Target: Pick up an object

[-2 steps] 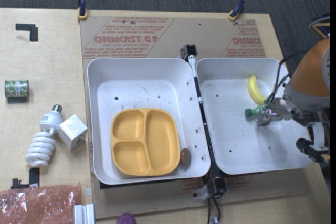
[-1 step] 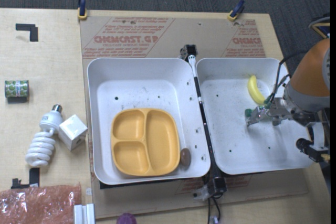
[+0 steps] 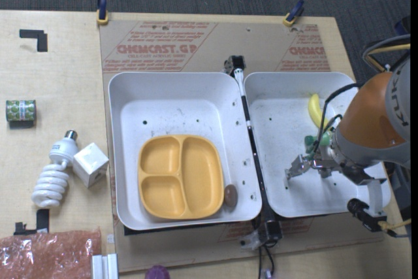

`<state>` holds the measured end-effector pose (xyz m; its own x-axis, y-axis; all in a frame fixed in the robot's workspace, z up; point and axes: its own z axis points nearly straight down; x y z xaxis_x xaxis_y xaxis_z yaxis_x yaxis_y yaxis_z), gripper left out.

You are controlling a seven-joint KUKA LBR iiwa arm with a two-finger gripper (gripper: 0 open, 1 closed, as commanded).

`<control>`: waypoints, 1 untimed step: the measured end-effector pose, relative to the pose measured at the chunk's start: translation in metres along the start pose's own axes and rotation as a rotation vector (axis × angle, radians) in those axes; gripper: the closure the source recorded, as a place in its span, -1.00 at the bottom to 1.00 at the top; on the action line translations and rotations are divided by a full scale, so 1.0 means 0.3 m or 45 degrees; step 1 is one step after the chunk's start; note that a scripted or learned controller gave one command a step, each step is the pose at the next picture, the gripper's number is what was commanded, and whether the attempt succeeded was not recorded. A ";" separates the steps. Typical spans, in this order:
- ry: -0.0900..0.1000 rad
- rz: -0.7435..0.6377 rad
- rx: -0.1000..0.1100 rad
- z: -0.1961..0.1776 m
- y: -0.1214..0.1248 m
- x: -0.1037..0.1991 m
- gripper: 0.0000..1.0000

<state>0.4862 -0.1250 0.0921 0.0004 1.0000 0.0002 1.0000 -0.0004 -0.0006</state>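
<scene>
Gripper (image 3: pixel 295 170) fingers are seen apart, clamped on nothing, in the right bin (image 3: pixel 277 115); one banana (image 3: pixel 315 110) lies at one o'clock.

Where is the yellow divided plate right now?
The yellow divided plate lies in the left bin, towards its front edge, with a small brown object touching its right rim.

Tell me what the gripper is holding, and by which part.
Nothing visible: the gripper sits low in the right bin, with no object between its fingers.
</scene>
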 end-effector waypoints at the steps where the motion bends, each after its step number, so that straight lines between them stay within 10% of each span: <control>1: -0.001 0.002 -0.004 -0.033 0.005 -0.003 1.00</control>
<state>0.4876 -0.1258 0.1020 0.0016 1.0000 -0.0008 1.0000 -0.0016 0.0023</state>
